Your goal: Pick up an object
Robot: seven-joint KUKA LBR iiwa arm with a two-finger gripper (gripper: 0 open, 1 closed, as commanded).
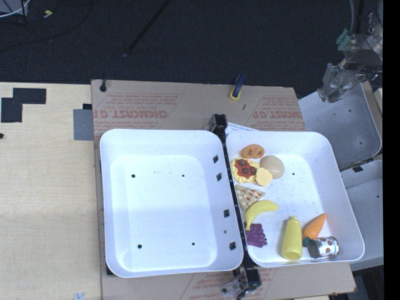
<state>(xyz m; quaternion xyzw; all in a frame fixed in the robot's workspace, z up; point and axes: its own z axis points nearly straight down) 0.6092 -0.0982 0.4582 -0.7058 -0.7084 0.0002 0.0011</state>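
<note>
The right bin (312, 149) holds several toy foods along its left and front sides: a brown cookie (252, 150), a pizza piece (244, 169), a beige bun (272, 165), a waffle wedge (249, 196), a yellow banana (259, 210), purple grapes (255, 235), a yellow mustard bottle (291, 237), an orange carrot (315, 225) and a small can (324, 247). My gripper (331, 87) hangs at the upper right, beyond the bin's far right corner and well apart from all the objects.
The left bin (125, 149) sits beside the right one on a cardboard sheet (162, 108). A blue and yellow clip (237, 87) lies at the cardboard's far edge. A grey metal plate (350, 124) lies right of the bins, under the gripper.
</note>
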